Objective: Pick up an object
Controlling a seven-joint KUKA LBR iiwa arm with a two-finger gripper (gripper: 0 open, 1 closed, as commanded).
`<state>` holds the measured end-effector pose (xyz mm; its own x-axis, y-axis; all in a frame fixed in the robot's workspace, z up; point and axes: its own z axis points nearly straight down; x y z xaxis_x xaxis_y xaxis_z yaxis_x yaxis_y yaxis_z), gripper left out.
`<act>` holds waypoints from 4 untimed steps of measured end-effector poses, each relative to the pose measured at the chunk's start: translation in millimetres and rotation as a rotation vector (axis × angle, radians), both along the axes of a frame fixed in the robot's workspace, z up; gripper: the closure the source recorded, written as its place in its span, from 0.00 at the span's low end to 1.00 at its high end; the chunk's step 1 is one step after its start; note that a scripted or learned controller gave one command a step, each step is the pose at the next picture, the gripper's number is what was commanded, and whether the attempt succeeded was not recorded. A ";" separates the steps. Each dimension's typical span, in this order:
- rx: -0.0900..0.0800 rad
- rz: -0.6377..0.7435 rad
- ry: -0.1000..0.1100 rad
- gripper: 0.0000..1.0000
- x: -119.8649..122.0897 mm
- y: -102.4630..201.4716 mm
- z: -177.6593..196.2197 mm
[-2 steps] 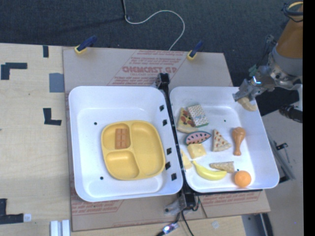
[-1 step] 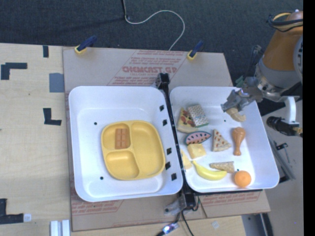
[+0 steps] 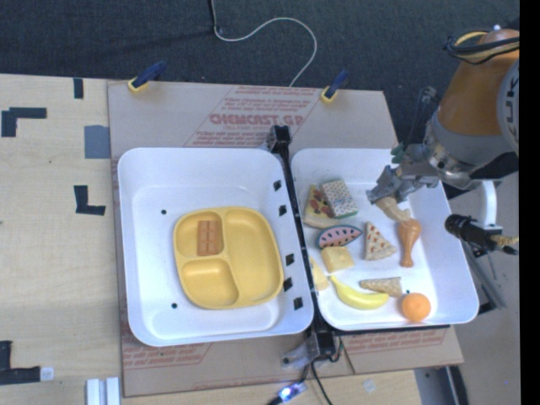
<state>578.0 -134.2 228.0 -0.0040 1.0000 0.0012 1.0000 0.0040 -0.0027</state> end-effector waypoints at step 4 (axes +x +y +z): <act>0.000 -0.001 -0.002 1.00 -57.0 72.6 1.9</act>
